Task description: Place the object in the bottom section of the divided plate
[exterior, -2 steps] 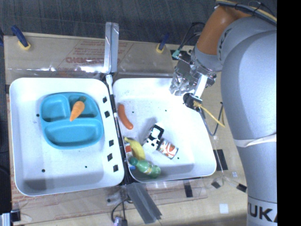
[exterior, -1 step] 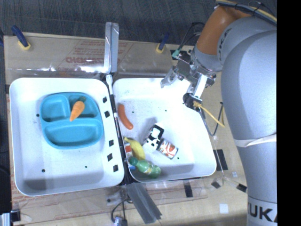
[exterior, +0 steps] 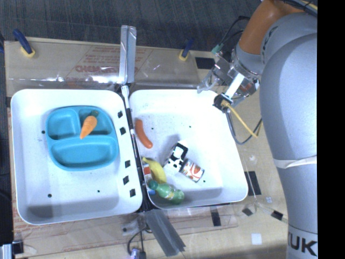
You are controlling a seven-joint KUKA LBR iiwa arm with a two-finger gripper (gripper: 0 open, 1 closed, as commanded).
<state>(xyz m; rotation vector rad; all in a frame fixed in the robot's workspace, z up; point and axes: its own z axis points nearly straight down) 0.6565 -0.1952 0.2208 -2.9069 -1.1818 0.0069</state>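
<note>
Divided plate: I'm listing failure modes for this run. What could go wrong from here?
1. The carrot lies in the blue plate's upper part, tip at the bottom section's ridge; a drop there might knock it.
2. The banana, green toy and can crowd the right bin's near-left corner, so the gripper may catch two or hit the wall.

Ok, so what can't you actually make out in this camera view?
Green plastic item, near corner of the right white bin: blurred, crowded against the yellow banana; unidentifiable.
Black-and-white box beside the red-and-white can: print too small to read.
Orange carrot on the blue divided plate: unclear whether it lies in a top section or on the ridge.
Grey arm: cut off by the bottom edge.
</note>
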